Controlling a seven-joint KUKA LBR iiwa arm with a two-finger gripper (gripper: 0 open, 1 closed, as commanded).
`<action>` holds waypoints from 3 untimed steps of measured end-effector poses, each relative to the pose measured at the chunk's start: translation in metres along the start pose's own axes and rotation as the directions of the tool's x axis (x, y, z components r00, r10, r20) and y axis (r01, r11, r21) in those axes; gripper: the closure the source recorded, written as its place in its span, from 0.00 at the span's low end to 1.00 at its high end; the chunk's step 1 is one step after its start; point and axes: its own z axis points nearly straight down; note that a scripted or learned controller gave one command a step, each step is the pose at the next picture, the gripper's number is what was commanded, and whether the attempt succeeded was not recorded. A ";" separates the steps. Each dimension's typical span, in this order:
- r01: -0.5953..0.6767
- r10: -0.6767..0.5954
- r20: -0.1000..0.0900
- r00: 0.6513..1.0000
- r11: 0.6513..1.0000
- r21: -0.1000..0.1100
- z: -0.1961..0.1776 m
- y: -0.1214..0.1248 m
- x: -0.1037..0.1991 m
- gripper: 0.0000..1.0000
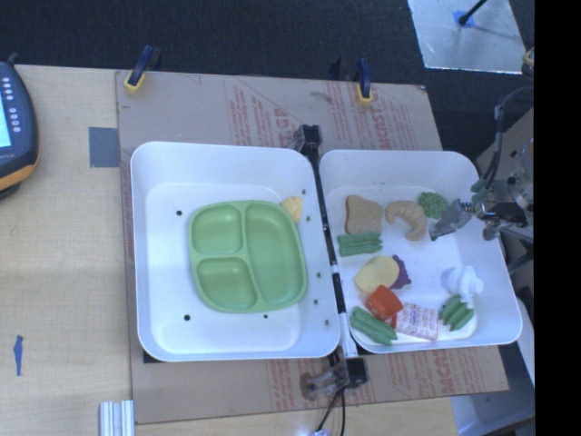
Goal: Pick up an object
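Note:
The right bin (490,334) holds several toy foods: a brown bread slice (363,213), a croissant (407,218), broccoli (432,203), green beans (360,242), a yellow piece (378,273), a red pepper (385,302), a pea pod (373,326), a pink-white packet (418,321) and a white piece (464,282). My gripper (469,227) hangs over the bin's right side, just right of the broccoli. It is open, with one grey finger (445,224) pointing left toward the croissant and nothing between the fingers.
The left bin (154,243) holds a green divided plate (247,255) and a small yellow piece (291,209) by its right wall. A black divider (322,234) runs between the bins. A pendant (14,121) lies at the far left.

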 end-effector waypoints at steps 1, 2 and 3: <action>0.006 -0.006 -0.004 1.000 1.000 0.008 0.114 -0.018 0.069 0.00; 0.000 0.000 0.000 1.000 1.000 0.001 0.163 -0.009 0.066 0.00; 0.001 -0.001 0.003 1.000 1.000 -0.008 0.160 0.068 0.015 0.00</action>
